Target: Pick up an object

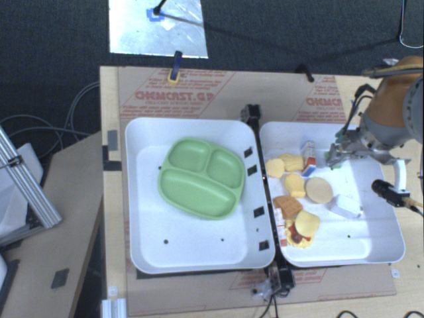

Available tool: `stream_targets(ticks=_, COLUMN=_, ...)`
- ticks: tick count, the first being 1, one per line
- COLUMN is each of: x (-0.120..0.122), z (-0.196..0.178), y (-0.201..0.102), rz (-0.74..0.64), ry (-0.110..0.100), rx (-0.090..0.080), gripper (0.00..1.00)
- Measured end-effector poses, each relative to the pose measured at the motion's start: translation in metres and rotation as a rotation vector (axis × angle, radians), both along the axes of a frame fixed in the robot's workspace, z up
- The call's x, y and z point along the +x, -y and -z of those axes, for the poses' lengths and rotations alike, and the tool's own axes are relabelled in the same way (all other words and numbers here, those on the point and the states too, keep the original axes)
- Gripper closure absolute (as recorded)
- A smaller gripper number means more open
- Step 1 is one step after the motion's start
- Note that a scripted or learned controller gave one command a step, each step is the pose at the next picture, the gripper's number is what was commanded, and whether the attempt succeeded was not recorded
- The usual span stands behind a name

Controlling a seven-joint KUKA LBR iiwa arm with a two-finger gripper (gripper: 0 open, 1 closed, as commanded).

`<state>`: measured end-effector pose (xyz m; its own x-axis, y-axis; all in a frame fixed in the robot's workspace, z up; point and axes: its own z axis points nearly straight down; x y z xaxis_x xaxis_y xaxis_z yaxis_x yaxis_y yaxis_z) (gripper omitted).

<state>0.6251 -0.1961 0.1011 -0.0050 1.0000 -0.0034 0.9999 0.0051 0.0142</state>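
Claw point(336, 152) hangs low over the far right part of the right shallow white bin point(381, 244); whether it is open or holding anything cannot be told. Candidate objects, small yellow and tan toy food pieces point(298, 191), cluster at that bin's left side, apart from the claw. Green divided plastic plate point(201, 177) lies alone in the left white bin point(146, 244), likely the drop area

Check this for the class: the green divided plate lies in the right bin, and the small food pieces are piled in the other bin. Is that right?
Not quite. The camera view shows the green divided plate in the left bin, not the right. The small food pieces are indeed piled in the other bin, the right one, where the arm reaches in.
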Motion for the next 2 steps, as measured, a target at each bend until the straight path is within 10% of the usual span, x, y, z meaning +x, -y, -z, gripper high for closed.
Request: stream_targets(ticks=2, x=0.014, z=-0.118, y=0.010, rz=0.000, ry=-0.007, rx=0.001, gripper=1.00)
